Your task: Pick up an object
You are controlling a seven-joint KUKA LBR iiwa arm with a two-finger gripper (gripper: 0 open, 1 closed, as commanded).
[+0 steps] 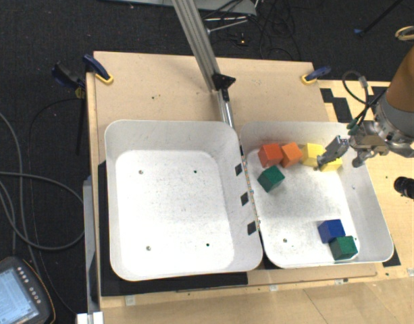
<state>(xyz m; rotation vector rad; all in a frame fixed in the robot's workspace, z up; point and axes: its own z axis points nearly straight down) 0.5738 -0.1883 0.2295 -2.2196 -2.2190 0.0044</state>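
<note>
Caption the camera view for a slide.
Gripper at the yellow block in the right bin, beside orange, green and blue blocks.

Tan wooden counter (166, 86) bearing two shallow white bins side by side: right bin (308, 252) directly beneath the end effector (343, 150), left bin (125, 262) well away on the far side. Blue clamps (97, 66) gripping the back corners.

Two shallow white plastic bins side by side on a pale wooden bench (166, 79): left bin (119, 147), right bin (375, 211). In the right bin, along the far side, a row running left to right: red-orange cube (269, 155), orange cube (292, 154), yellow block (318, 153). Just in front of the red-orange cube, a green cube (271, 178). At the near right corner, a blue cube (330, 229) touching a dark green cube (344, 247) in front of it.
</note>
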